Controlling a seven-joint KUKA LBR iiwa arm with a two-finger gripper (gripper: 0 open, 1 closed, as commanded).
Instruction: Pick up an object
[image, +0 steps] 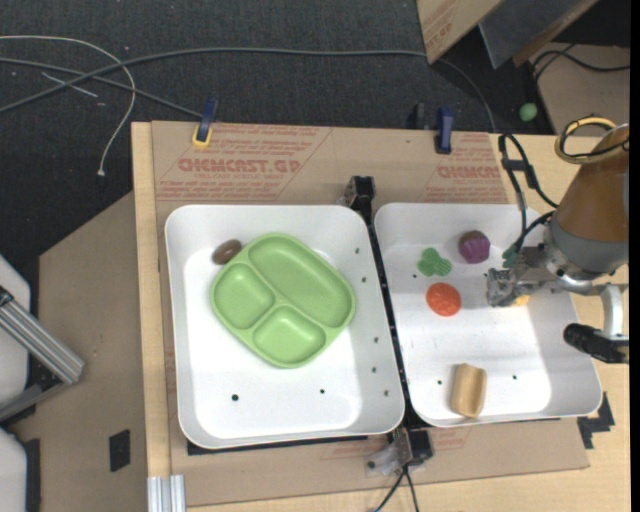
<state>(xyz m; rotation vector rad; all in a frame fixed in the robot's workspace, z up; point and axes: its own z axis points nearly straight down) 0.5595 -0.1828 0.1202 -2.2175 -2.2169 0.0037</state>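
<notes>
A: Nearest pick? Orange-red ball (444, 299), round and smooth, just left of the gripper (499, 288); green clover piece (433, 263) and knobbly purple fruit (474, 246) up-left

B: Fingers too blurred to tell, nothing visibly held. Better centred over the ball, closed gently, since likely to roll

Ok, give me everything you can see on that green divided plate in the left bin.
The green divided plate is a rounded, light green tray, plastic by its look, with three compartments: one long along its upper right side, one at its left, one at the bottom. All three look bare. It lies flat, right way up, turned at an angle, in the upper middle of the left white bin. A small brown oval object sits by its upper left rim, seemingly touching it.
</notes>
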